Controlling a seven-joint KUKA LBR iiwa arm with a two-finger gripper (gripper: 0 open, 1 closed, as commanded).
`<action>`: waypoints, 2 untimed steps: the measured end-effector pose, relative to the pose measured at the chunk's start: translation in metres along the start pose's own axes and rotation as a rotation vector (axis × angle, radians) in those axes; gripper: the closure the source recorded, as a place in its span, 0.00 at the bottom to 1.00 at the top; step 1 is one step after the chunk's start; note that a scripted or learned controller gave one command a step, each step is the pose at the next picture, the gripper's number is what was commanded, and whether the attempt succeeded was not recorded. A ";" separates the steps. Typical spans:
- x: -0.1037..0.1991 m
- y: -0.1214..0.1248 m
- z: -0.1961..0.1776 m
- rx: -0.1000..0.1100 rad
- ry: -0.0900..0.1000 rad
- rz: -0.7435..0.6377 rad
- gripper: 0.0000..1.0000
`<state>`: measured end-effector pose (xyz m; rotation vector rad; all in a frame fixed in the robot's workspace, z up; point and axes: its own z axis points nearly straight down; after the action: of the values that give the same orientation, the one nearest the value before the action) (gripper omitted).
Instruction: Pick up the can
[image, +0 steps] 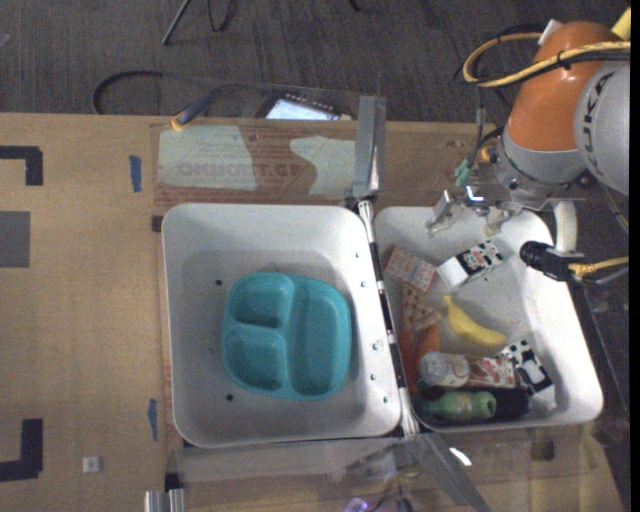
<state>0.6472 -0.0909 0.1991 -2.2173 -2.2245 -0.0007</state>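
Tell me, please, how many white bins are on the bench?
2: the left bin holds a teal divided tray; the right bin, beside it, holds a banana and other clutter beneath the gripper.

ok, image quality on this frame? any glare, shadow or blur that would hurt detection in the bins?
Camera view: soft overall, small items in the right bin hard to resolve; no can clearly identifiable. Mild shading in the left bin around the teal tray. Bright glare on a shiny strip at the bottom edge. The gripper is blurred against clutter.
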 end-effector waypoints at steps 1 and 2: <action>-0.031 0.015 0.098 -0.006 -0.002 -0.016 0.00; -0.064 -0.022 0.113 0.000 0.000 0.291 0.00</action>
<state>0.6252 -0.1547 0.0858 -2.5162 -1.8801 -0.0002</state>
